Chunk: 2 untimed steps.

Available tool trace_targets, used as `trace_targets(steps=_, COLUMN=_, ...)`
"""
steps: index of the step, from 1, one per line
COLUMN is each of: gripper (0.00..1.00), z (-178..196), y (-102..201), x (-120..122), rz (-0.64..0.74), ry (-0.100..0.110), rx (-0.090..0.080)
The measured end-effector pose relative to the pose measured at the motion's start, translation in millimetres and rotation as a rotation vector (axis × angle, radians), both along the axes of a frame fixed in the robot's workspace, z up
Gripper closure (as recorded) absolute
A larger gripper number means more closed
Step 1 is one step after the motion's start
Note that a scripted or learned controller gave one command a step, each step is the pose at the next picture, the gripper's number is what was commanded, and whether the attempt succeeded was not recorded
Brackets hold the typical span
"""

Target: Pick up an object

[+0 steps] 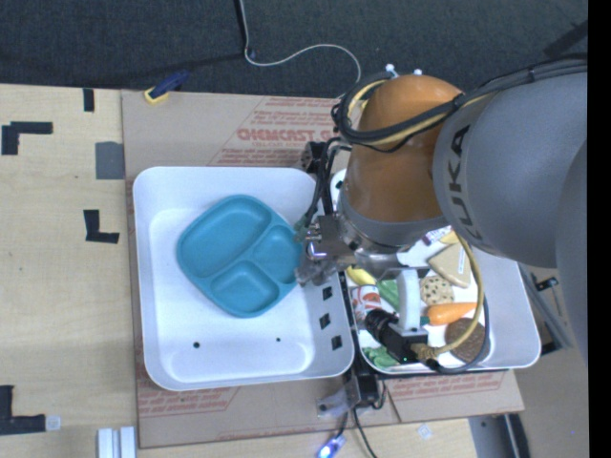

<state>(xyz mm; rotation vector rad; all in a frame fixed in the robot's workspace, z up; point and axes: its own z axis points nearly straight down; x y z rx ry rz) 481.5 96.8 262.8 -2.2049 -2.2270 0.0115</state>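
Blue tray [239,254] apparently beside left bin's [153,256] right edge.

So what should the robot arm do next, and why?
Probably lower straight into the right bin. The arm hangs over the pile of small toys there, while the blue plate sits alone in the left bin.

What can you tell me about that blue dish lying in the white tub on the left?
The blue dish is a divided plate with three shallow compartments and rounded corners, looking like matte plastic. It lies flat and right way up, turned at a slant, on the floor of the left bin. Its right edge sits near the bin's right wall, close by the robot's wrist hardware.
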Motion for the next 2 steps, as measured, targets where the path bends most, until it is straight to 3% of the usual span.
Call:
trace_targets(steps=1, gripper=1.00, z=107, y=-69, x=10, rz=-0.014, ry=-0.019, rx=-0.001)
trace_targets(steps=2, gripper=1.00, z=147, y=-29, x=2, rz=-0.004, ry=-0.013, rx=0.000)
